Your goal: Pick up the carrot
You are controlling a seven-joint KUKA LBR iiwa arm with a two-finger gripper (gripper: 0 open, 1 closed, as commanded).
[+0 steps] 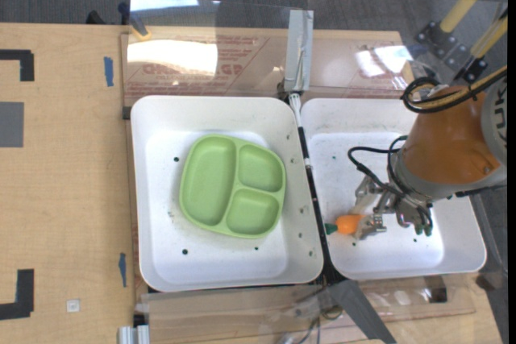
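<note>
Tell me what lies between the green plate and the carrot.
In the camera view, the rims where the two bins meet lie between the plate and the carrot, plus bare white bin floor on each side.

KUKA arm at the frame's right: grey body, broad orange band above the wrist, black cables looping beside it, and a small metallic 2-finger gripper with green details.

An orange carrot with a green tip lies in a white bin; a light green divided plate sits in the other white bin.
</note>
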